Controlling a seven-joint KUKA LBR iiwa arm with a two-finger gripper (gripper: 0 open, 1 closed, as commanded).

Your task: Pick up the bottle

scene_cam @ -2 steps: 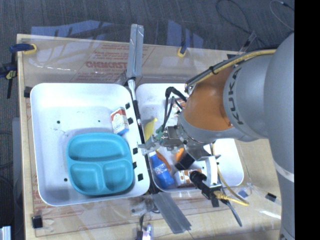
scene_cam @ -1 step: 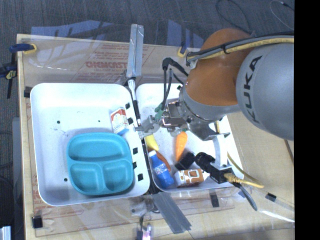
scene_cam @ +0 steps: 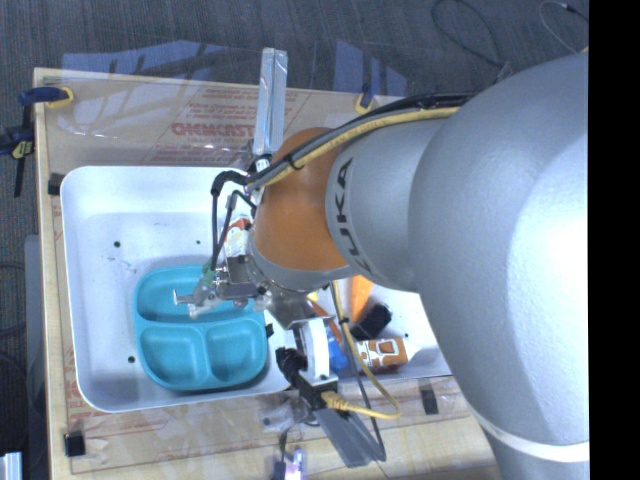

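Overhead, the grey arm [scene_cam: 480, 218] reaches in from the right and hangs its gripper [scene_cam: 205, 298] low over the left bin [scene_cam: 85, 268], directly above the upper compartment of a blue divided tray [scene_cam: 190, 353] lying on that bin's floor; whether the gripper is released or clenched cannot be told from this slant, and nothing can be seen held in it; whether it touches the tray is equally unclear. The bottle cannot be singled out for certain; the likeliest candidate is a brown labelled item [scene_cam: 385, 351] lying in the right bin [scene_cam: 428, 340], close beside a small black object [scene_cam: 375, 318] and an orange one [scene_cam: 360, 293], all three half-hidden under the arm's bulk. Judged from this, the gripper sits over the wrong bin for the task, well apart from the clutter where the bottle probably lies; the pick-up looks not yet begun. The tray's shallow walls offer little to grasp, so a try there would likely yield nothing; a move across to the right bin appears to be what the job needs.
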